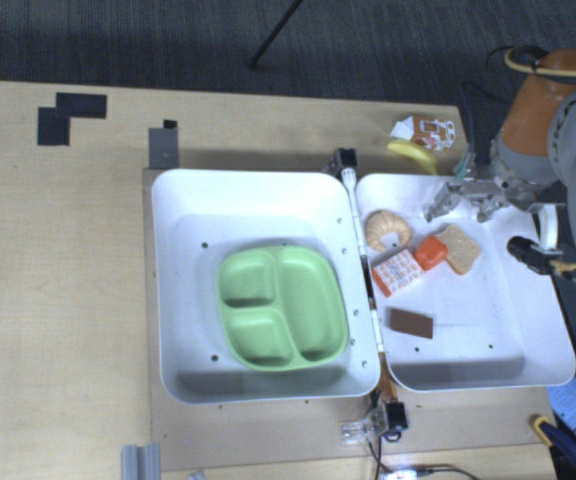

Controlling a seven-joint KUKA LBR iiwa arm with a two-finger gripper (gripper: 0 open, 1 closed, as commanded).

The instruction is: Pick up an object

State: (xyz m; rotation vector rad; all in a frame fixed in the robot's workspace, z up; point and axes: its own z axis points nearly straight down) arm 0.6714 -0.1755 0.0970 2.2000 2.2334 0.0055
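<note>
We count two white bins: the left bin (168,268) and the right bin (528,338). In the left one we log a single green divided plate (281,306), three compartments. In the right one we tally four items: one croissant (387,228), one slice of bread (459,249), one red-and-white carton with an orange cap (408,265), one brown bar (410,322). On the bench past the bins, one banana (410,152) and one small packet (428,131). One arm, one gripper (465,200).

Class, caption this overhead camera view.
Arm's gripper poised over right bin of food items; green divided plate in left bin.
</note>
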